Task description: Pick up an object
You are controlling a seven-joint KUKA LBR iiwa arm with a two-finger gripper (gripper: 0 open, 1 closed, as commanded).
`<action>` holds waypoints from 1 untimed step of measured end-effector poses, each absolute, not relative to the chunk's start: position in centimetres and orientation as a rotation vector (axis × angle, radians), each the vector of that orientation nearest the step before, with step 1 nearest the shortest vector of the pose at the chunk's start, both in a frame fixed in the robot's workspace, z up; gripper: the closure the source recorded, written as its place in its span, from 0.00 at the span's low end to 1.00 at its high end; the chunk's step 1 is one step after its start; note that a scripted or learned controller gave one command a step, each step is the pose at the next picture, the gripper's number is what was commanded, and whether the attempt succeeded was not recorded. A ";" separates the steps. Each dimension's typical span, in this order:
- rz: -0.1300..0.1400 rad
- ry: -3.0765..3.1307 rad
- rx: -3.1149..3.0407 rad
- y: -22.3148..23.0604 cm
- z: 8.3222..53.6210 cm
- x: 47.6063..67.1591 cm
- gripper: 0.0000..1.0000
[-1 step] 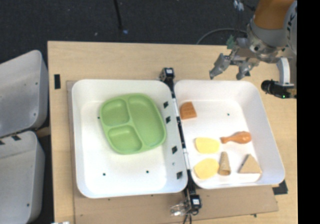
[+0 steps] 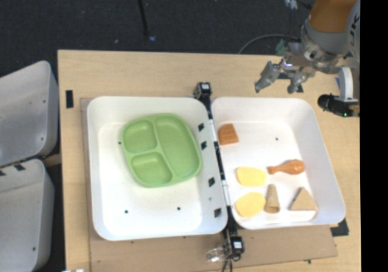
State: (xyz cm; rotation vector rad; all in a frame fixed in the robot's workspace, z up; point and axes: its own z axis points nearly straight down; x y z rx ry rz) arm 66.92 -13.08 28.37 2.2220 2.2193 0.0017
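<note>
Beige wedge-shaped toy (image 2: 302, 200) lies by the right white bin's (image 2: 315, 119) near edge. Beyond its far edge, the gripper (image 2: 281, 78) hangs with fingers spread, holding nothing.

Counts: two bins, one tray, six food pieces.
Left bin (image 2: 97, 216) held one green tray (image 2: 160, 149); right bin (image 2: 321, 137) held one orange block (image 2: 228, 134), two yellow pieces (image 2: 250, 175) (image 2: 250, 204), one drumstick (image 2: 287, 168), one cone (image 2: 272, 199), one wedge (image 2: 302, 200).

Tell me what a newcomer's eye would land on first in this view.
First comes the green divided plate, lying alone in the left bin. Next come the small food-like pieces in the right bin: an orange block near its left wall, a drumstick, two yellow pieces, a cone and a wedge. The gripper hangs above the bench just beyond the right bin's far edge, holding nothing.
</note>
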 end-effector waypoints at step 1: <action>-0.004 2.220 2.222 -14.2 23.5 67.2 0.00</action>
